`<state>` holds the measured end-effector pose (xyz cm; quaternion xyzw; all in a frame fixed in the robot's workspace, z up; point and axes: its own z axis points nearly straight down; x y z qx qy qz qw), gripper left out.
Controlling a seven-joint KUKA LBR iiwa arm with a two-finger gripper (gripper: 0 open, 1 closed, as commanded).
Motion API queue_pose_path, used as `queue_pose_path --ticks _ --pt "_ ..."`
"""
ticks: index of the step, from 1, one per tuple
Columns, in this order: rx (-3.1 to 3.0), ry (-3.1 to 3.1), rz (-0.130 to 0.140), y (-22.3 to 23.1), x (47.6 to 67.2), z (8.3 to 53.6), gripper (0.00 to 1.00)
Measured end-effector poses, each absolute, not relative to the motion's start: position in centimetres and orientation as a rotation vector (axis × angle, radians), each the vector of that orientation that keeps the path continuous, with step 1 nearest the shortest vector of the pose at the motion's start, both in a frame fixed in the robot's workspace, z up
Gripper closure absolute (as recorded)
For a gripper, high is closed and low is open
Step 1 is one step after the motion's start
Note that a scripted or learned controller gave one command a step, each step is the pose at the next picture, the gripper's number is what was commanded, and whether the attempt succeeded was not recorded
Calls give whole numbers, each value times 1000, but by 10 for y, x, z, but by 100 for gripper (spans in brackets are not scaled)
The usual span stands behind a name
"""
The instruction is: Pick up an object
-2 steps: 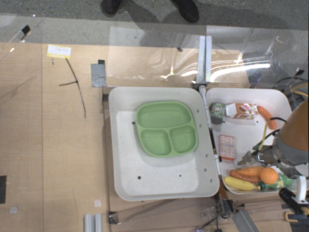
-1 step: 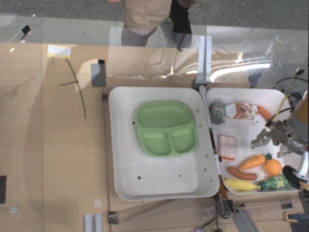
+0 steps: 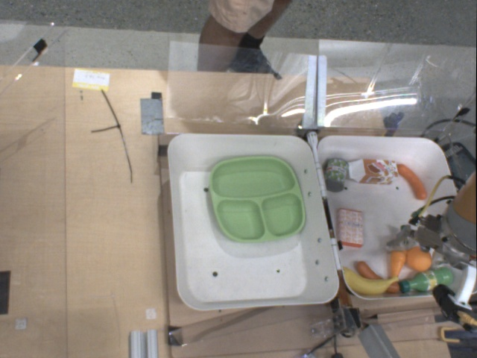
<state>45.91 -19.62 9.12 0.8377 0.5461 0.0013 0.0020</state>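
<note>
Pale wood surface point(image 3: 74, 222) with two white bins, arm coming in low at the right edge over the cluttered one.

The left bin point(image 3: 194, 274) carries a green divided plate point(image 3: 257, 198); the right bin point(image 3: 440, 151) has all the pickable stuff: a banana point(image 3: 370, 282), an orange ball-like fruit point(image 3: 419, 260), a carrot-looking piece point(image 3: 397, 262), a green bottle point(image 3: 426, 280), a small red-and-white packet point(image 3: 350, 227) and an orange sausage-shaped thing point(image 3: 412, 180) toward the upper right. The tool point(image 3: 408, 236) sits just above the orange pile at lower right, but whether it's apart or together is too murky to call. Best bet, probably: it should commit to one item rather than the tangle, since the fruit, carrot and bottle are touching and could get nudged or double-grabbed. The packet lies apart and flat, so maybe harder to pinch.
</note>
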Motion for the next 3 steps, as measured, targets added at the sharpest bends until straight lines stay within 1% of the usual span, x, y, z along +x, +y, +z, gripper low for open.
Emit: queue_pose_path --ticks 1,2,3 --pt "2615 1707 20 -199 464 108 100" --pt "2616 1709 26 -138 505 99 100" --pt "2563 1811 6 -76 577 192 100"
